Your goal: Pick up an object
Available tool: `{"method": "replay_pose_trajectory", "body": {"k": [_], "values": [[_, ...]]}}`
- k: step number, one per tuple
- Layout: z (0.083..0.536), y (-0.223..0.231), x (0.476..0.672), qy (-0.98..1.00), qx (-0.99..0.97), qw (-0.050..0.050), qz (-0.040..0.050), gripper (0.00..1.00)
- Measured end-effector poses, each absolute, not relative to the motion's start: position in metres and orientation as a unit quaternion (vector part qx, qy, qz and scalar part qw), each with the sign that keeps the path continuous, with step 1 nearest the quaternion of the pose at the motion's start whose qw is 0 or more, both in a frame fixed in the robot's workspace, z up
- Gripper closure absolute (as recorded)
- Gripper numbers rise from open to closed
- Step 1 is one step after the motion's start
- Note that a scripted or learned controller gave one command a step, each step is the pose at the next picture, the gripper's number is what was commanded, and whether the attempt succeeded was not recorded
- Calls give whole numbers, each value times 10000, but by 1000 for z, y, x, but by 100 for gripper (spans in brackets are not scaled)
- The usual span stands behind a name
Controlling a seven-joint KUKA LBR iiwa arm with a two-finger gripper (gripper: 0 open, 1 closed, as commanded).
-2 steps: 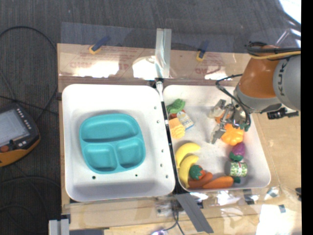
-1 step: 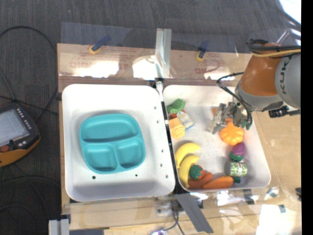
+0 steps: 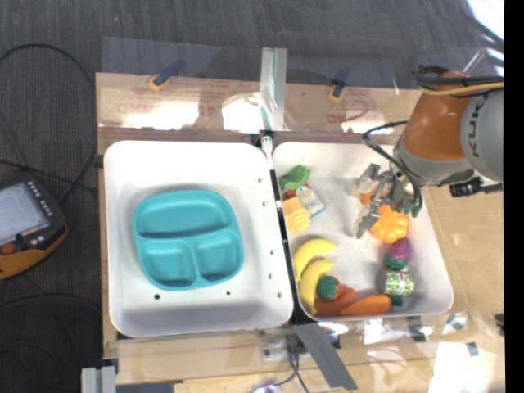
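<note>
My gripper [image 3: 368, 198] is low in the right bin [image 3: 344, 166], toward its upper right, hanging from the grey arm with the orange band [image 3: 438, 129]. Its two grey fingers [image 3: 365, 219] stand apart, so it looks open, with nothing clearly held between them. An orange toy pepper [image 3: 390, 225] lies right against the lower finger's right side. Below it lie a purple toy [image 3: 399, 252] and a green can [image 3: 399, 283]. Two yellow bananas [image 3: 313, 256], a red and green toy [image 3: 328, 289] and an orange carrot [image 3: 366, 304] sit along the bin's front.
A green toy [image 3: 295, 176], a small box [image 3: 309, 199] and a yellow-orange piece [image 3: 295, 217] lie by the right bin's left wall. The left bin [image 3: 123, 178] holds a teal divided plate [image 3: 190, 237]. A pendant [image 3: 24, 215] lies on the floor at left.
</note>
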State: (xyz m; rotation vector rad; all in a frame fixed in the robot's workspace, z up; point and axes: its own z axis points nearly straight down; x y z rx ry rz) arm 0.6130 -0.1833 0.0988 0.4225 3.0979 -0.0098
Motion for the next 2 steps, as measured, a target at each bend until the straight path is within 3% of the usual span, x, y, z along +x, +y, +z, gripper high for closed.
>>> {"method": "replay_pose_trajectory", "body": {"k": [2], "values": [[91,-194,563,9936,1127,84,-14,0]]}}
